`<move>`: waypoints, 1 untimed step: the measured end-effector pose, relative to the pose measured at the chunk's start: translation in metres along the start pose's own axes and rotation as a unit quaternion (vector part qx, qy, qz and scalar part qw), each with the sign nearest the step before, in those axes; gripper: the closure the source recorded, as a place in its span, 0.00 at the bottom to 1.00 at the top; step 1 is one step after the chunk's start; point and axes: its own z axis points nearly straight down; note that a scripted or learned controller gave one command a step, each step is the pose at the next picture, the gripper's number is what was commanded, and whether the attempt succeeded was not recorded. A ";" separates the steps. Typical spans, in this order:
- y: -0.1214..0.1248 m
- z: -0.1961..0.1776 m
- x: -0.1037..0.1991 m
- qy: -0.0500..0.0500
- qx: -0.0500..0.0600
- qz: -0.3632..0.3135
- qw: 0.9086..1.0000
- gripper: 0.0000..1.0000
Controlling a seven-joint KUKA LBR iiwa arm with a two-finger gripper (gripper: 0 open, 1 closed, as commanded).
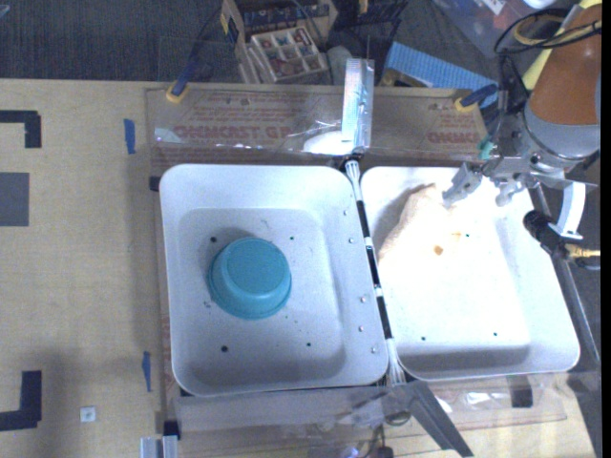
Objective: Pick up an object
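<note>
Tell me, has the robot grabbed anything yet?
Not yet. The gripper hangs open over the far edge of the right bin, with nothing between its fingers. A pale object lies close by in that bin, and the blue bowl sits upside down in the left bin. All the picking is left.

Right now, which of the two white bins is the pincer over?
The right bin, the one with a pale object at its far left. The pincer hangs above its far edge; the left bin holds a blue bowl.
</note>
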 end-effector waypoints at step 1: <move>0.007 0.107 -0.017 -0.001 -0.004 0.028 1.000 0.00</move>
